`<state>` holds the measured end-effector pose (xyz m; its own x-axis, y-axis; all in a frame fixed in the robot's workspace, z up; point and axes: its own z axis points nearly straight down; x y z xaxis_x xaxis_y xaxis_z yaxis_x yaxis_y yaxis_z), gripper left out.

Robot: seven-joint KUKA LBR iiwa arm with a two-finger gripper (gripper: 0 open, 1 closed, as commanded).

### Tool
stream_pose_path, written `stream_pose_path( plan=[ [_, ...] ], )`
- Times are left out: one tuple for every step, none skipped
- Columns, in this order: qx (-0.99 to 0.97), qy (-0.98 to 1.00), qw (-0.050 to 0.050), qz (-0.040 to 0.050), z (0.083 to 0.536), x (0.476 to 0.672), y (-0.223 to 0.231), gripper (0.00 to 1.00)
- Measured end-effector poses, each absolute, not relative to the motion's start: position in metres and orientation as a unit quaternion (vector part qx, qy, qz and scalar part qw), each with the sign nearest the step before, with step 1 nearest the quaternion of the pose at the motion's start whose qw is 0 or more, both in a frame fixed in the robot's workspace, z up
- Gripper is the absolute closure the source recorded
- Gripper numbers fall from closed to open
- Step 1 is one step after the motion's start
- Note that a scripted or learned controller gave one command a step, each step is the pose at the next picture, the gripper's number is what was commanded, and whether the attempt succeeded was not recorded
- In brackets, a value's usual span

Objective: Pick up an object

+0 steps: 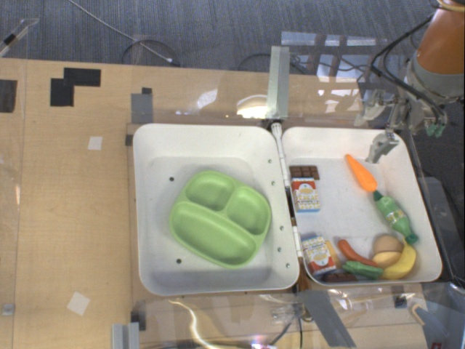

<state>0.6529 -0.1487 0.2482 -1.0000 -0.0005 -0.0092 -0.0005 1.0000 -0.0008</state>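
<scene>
The right bin [330, 147] holds the toy food. An orange carrot [361, 171] lies near its back right, and a green bottle [394, 215] lies just in front of the carrot. A brown chocolate bar [304, 172] and a small carton [306, 195] lie along the bin's left wall. In the front corner a second carton [318, 253], a red sausage [352, 251], a green vegetable [360, 268], a tan potato [386, 246] and a banana [404, 262] are bunched together. My gripper [383, 143] hangs over the bin's back right corner, just up and right of the carrot, with nothing seen in it.
A green divided plate [220, 217] lies in the left bin [156, 166]. A metal post [277, 78] stands behind the divider between the bins. Cables run behind the right bin. The arm's orange band [443, 38] is at the top right.
</scene>
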Motion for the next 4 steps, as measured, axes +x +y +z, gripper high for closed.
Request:
stream_pose_path(
  plan=[
    [-0.052,0.999,-0.002,0.0016,0.109,0.667,-0.162,0.00],
    [-0.003,1.000,0.005,-0.0003,0.088,0.653,-0.166,0.00],
    [-0.007,1.000,0.012,-0.0015,0.104,0.657,-0.164,1.00],
    [-0.123,0.992,0.011,-0.0027,0.252,0.661,-0.145,1.00]
  ],
)
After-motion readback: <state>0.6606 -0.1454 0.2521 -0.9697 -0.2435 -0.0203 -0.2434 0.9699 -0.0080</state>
